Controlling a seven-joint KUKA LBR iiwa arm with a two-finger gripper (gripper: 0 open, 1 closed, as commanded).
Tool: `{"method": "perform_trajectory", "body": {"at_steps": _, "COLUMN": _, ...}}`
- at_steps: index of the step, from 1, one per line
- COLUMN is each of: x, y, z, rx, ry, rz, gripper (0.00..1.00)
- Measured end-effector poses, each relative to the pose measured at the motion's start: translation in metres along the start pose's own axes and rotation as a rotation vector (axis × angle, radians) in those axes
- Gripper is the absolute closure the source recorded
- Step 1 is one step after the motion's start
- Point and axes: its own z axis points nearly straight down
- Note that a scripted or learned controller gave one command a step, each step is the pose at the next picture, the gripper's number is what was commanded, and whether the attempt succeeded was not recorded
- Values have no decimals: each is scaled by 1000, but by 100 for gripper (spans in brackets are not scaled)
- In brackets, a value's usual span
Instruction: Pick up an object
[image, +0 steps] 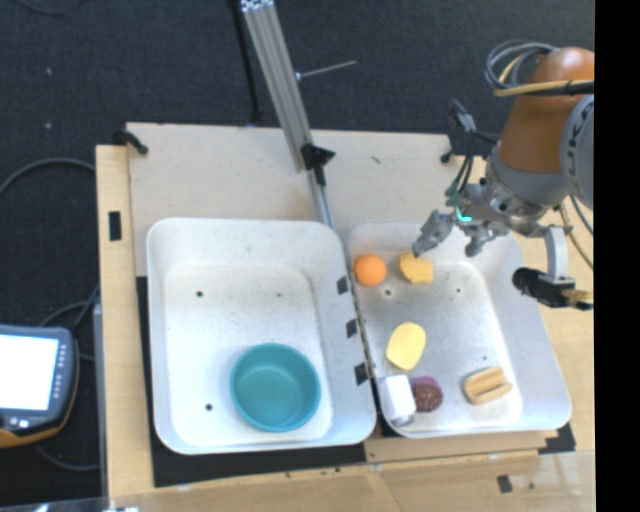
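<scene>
In the right bin (520, 335) lie an orange ball (370, 270), a small yellow chunk (417, 269), a pale yellow oval piece (406, 345), a white cylinder (398, 396), a dark red ball (428, 394) and a tan bread-like piece (487, 385). My gripper (456, 238) hangs over the far edge of that bin, its fingers (432, 234) spread open with nothing between them. It sits just right of and above the yellow chunk.
The left bin (180, 290) holds a teal bowl (276, 387) near its front. A slanted metal rail (288, 100) rises behind the bins. A screen device (32, 385) sits off the bench at the left.
</scene>
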Motion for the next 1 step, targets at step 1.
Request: {"method": "perform_trajectory", "body": {"at_steps": 1, "x": 1, "y": 8, "z": 47, "rx": 5, "ry": -2, "rz": -1, "gripper": 0}}
